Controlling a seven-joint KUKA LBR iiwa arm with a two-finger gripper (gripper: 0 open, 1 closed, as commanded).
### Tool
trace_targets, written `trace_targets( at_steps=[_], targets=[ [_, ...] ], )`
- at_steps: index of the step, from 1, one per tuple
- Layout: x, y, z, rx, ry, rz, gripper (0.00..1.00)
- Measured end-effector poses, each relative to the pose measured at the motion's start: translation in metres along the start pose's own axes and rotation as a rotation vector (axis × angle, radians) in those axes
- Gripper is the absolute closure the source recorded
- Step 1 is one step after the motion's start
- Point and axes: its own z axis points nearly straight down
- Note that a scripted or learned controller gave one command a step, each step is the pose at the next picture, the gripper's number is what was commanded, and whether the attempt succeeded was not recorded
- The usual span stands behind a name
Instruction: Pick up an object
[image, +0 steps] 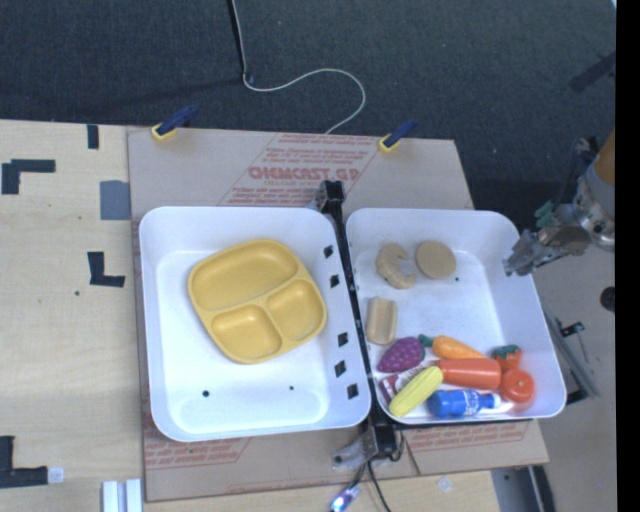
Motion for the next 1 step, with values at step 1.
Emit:
trace_targets(
  at_steps=[1],
  targets=[
    [0.0649,0.0217,-0.0785,-0.009,0.0,-0.005,1.0]
  ],
)
